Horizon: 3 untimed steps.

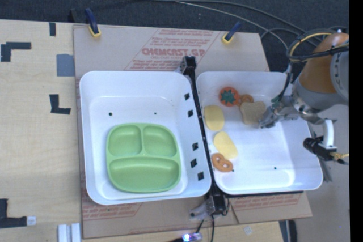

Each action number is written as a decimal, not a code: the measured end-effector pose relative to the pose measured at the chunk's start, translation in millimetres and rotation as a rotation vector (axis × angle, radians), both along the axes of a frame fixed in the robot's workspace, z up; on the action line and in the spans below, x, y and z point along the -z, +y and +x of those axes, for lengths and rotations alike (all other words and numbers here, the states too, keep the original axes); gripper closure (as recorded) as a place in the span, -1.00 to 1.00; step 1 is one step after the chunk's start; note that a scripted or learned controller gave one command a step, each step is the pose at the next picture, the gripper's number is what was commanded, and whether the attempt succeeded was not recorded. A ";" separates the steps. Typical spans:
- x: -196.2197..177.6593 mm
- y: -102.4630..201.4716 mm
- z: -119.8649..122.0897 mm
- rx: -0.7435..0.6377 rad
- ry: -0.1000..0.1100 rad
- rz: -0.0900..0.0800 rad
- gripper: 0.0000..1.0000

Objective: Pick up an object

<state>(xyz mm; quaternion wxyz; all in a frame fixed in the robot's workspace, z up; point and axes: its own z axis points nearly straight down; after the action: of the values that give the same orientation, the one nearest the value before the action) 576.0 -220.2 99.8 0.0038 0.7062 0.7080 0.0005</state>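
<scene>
The right bin (283, 178) holds several toy foods. A red tomato with a green top (228, 96) lies near its far left, with a small orange piece (246, 99) beside it. A tan bread slice (251, 112) lies just right of those. Two yellow pieces (214, 118) (225, 144) sit along the bin's left side, and an orange pretzel-like ring (222, 162) lies nearer the front. My gripper (267, 119) is low in the bin at the bread slice's right edge, touching or nearly touching it.
The left bin (91, 93) holds a green divided plate (143, 157). A black divider (195, 122) runs between the two bins. Cables cross the dark floor behind the bench. The right bin's near right part is bare white floor (266, 161).
</scene>
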 end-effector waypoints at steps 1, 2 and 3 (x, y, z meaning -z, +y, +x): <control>-62.9 1.7 -2.4 0.001 0.001 0.003 1.00; -121.3 -2.7 -9.0 0.001 0.003 0.003 1.00; -161.5 -2.5 -7.8 0.001 0.002 0.003 1.00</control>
<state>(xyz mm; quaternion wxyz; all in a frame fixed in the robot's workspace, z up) 568.2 -222.7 261.3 0.0020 0.7064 0.7078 0.0007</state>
